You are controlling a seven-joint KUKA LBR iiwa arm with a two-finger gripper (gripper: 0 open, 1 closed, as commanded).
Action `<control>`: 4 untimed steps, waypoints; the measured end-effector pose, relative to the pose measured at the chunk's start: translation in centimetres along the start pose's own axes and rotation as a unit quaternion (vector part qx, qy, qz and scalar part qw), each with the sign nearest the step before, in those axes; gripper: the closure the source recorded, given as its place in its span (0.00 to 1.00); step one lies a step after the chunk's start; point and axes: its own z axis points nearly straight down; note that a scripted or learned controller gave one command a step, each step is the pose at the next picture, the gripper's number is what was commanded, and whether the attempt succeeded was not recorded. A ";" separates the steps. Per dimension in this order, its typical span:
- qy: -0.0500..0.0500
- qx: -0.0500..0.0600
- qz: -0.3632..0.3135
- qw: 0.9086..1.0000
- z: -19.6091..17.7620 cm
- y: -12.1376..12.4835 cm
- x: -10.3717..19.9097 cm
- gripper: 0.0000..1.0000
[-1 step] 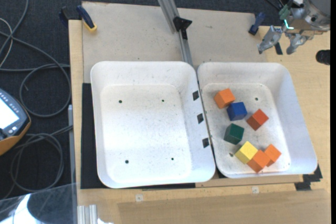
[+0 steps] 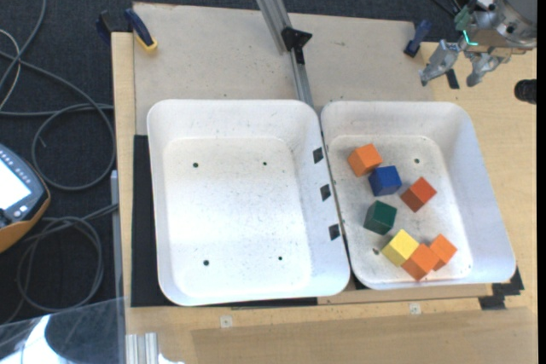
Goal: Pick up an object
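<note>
Wooden-looking blocks, painted and small, sit clustered in the right bin [image 2: 478, 149]: an orange block [image 2: 365, 158], a blue block [image 2: 386, 180], a red block [image 2: 418, 193], a green block [image 2: 380, 216], a yellow block [image 2: 399, 247] and two more orange ones touching it. They look light, stiff and easy to pinch across flat opposite faces. The red block stands clearest, probably the best target. The left bin [image 2: 171, 119] holds nothing. The gripper [image 2: 459, 68] hangs beyond the right bin's far rim, fingers spread, carrying nothing.
</note>
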 end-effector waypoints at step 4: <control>0.000 -0.002 0.000 1.000 11.7 0.1 -0.7 1.00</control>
